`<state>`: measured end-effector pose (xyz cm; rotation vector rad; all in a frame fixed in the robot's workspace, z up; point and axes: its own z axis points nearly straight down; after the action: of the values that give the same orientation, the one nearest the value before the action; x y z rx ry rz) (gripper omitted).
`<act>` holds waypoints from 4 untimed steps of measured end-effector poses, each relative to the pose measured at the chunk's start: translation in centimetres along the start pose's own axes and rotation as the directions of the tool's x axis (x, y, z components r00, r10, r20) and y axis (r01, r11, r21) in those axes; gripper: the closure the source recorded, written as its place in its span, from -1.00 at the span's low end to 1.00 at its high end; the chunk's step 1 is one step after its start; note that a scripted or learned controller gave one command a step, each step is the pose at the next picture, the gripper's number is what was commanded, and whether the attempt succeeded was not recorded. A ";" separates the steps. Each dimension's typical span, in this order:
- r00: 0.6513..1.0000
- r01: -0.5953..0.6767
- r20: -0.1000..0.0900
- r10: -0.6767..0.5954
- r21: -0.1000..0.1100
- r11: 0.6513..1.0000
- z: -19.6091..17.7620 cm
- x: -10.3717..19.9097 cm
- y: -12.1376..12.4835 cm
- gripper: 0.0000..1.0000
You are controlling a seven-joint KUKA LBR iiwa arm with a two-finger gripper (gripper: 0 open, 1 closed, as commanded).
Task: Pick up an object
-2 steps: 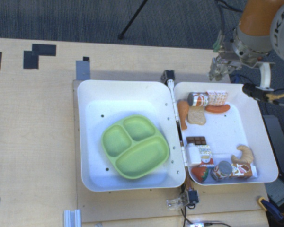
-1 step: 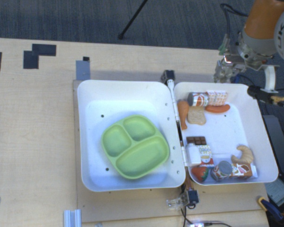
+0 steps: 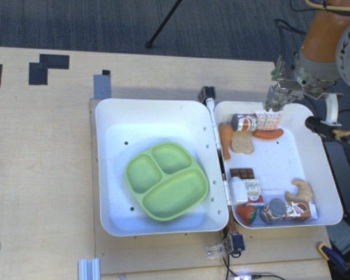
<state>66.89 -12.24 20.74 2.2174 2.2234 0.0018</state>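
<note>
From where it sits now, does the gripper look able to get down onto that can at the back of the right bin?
Probably yes: the gripper hovers right by the can, nothing lies on top of it, though a sausage crowds its near side.

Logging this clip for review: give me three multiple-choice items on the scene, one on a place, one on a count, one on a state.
1. Where is the green plate?
A. left bin
B. right bin
C. on the bench

2. How many compartments has the plate?
A. two
B. three
C. five

3. How does the gripper stand?
A. above the right bin's far edge
B. low inside the left bin
C. over the bare bench

Key: 1 A, it lies in the left bin; 2 B, three hollows show; 3 A, it hangs by the can.
</note>
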 end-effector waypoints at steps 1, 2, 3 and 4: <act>1.000 0.000 0.001 0.000 0.000 1.000 11.9 -7.8 -6.3 1.00; 1.000 0.003 0.001 -0.003 -0.005 1.000 -4.4 -4.9 -6.5 1.00; 1.000 0.002 0.001 -0.002 -0.005 1.000 -15.2 1.2 -14.1 1.00; 1.000 0.003 0.000 -0.003 -0.003 1.000 -19.2 4.4 -12.7 1.00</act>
<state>54.16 -7.90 39.90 2.2124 2.2256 0.0051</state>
